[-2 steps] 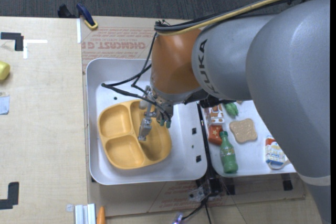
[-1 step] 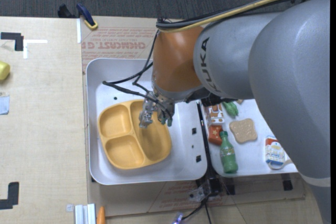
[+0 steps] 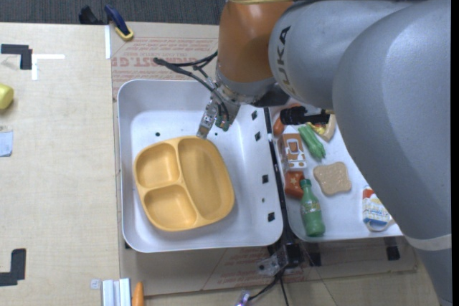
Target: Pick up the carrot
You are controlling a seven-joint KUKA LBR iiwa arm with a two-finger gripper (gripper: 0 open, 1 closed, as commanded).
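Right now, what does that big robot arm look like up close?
The arm is bulky, rounded and glossy grey, with dark KUKA lettering on its side. A wide orange band rings it above the wrist. Black cables trail off there, and a small metallic gripper sits at the tip.

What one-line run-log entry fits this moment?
arm: over left bin | gripper: at yellow tray rim | right bin: food items | pick: not yet done

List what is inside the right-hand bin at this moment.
The right bin holds a green bottle, a slice of bread, a green vegetable, a printed carton, something red and a small packet. The arm covers its far side, so no carrot can be identified.
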